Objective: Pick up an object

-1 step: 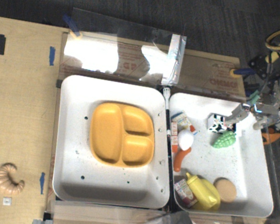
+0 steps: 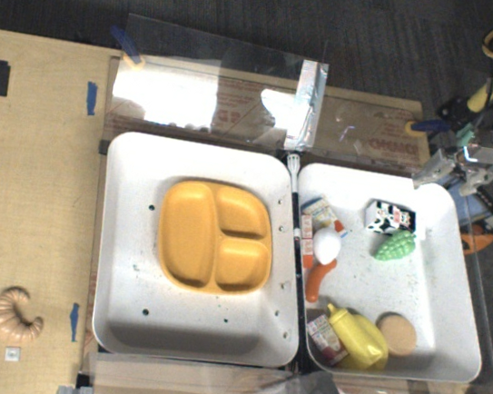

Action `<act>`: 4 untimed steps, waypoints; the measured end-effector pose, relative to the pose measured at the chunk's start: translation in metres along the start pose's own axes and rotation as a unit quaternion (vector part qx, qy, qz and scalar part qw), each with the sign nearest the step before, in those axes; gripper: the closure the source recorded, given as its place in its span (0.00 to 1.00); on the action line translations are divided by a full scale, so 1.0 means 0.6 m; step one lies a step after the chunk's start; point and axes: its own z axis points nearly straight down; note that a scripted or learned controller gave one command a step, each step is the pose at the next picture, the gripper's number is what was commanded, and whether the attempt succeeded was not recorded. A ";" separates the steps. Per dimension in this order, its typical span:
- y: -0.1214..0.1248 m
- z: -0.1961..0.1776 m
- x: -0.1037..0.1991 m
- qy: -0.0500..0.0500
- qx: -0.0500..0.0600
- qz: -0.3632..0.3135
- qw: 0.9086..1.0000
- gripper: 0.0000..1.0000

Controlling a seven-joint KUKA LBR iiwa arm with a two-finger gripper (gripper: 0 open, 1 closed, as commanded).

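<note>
The right bin (image 2: 452,296) carries the candidates for the pick. A green bumpy piece, perhaps toy grapes (image 2: 395,246), lies just below a small black-and-white carton (image 2: 390,217), the 2 touching. Along the bin's left wall sit a white egg (image 2: 326,247) and an orange carrot-like stick (image 2: 317,276), with a small packet (image 2: 319,213) above them. Toward the near edge, a yellow bottle (image 2: 359,337) lies on its side, next to a tan round disc (image 2: 398,333).

The left bin (image 2: 124,219) bears 1 yellow tray (image 2: 215,236) with 3 compartments. Out on the surface (image 2: 16,203), well apart from both bins, a croissant (image 2: 18,313) lies by itself near the lower left.

The pincer (image 2: 457,168) hangs at the far right corner of the right bin, just over its rim, with nothing visible between its parts; whether they stand apart or together I cannot tell, since the tool is small and cluttered with cables there.

My reading is that the task is at the approach step: no object is lifted, and no target is clearly chosen. The carton and grapes are nearest the arm. The next move would call for travelling inward over the bin, centring above 1 item and descending. The grapes touching the carton could make a clean grasp harder; the disc stands freer.
</note>
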 end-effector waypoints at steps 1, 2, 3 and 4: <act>-0.108 0.221 0.013 0.001 0.000 0.017 1.000 0.00; -0.122 0.229 0.106 0.001 -0.002 0.065 0.998 0.00; -0.121 0.212 0.106 0.001 -0.003 0.066 0.998 1.00; -0.245 0.020 0.199 0.001 -0.002 -0.077 0.997 1.00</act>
